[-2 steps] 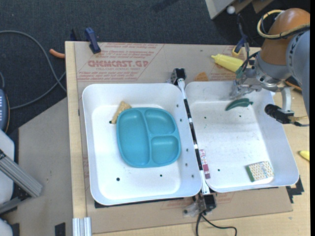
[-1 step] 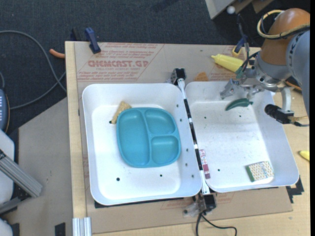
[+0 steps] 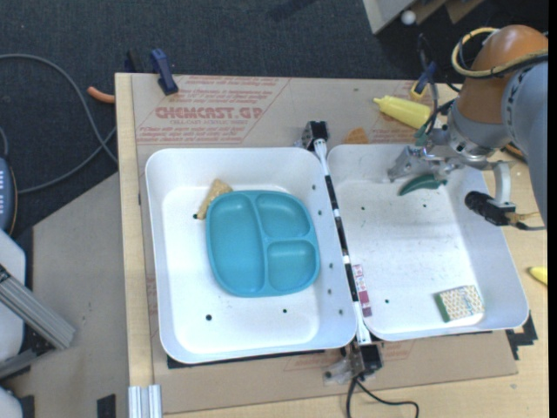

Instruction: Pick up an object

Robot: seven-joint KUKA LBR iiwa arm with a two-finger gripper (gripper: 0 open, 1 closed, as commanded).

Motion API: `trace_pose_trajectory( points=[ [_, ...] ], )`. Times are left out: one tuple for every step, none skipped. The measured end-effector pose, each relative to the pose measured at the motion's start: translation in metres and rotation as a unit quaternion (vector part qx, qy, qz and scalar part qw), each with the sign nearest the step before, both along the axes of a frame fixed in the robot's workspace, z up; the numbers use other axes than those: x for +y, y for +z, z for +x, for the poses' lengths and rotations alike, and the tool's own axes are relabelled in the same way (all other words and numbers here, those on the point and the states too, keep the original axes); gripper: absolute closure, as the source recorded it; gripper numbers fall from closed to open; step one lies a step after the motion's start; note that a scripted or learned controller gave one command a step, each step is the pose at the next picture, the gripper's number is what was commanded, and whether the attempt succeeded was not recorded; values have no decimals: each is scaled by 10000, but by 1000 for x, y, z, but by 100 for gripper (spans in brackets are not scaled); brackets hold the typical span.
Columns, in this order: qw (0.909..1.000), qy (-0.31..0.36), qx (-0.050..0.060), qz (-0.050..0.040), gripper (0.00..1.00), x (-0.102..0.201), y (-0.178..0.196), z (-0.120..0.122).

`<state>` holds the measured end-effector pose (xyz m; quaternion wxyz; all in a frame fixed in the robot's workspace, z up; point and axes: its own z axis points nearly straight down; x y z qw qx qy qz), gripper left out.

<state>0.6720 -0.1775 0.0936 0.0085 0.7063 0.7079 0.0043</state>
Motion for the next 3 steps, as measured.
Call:
trace_pose_trajectory(
  points=[
    [10000,2,-14,-12,100,0,11,1],
    [10000,2,-10,-12,0,0,10,0],
    [10000,2,-27,-19,100,-1,21,1]
  ],
)
